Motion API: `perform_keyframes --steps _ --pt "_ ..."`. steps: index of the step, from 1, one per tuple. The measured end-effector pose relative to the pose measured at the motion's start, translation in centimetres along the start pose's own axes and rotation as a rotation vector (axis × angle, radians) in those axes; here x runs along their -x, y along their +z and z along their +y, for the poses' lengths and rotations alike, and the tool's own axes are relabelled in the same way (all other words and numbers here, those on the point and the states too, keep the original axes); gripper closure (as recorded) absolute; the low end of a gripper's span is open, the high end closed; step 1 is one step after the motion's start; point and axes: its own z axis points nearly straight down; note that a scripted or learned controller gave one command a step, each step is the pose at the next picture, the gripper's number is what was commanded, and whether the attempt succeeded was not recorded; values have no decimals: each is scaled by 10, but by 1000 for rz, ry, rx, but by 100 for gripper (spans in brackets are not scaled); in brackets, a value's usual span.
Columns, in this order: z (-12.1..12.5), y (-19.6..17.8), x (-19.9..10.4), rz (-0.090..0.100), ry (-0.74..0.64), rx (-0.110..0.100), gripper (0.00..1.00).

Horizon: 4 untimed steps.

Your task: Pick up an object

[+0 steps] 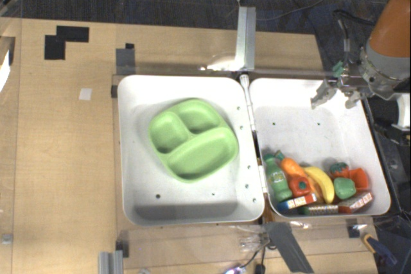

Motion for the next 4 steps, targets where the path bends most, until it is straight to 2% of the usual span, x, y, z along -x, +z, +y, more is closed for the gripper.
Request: perform_keyframes --steps 1,2,3,4 --pt "-62 96 -58 1 -125 -1 0" --pt "-102 132 -50 -2 10 21 0" --pt "-111 132 -59 -7 -47 32 0" --pt "-114 132 -64 -4 105 24 0"
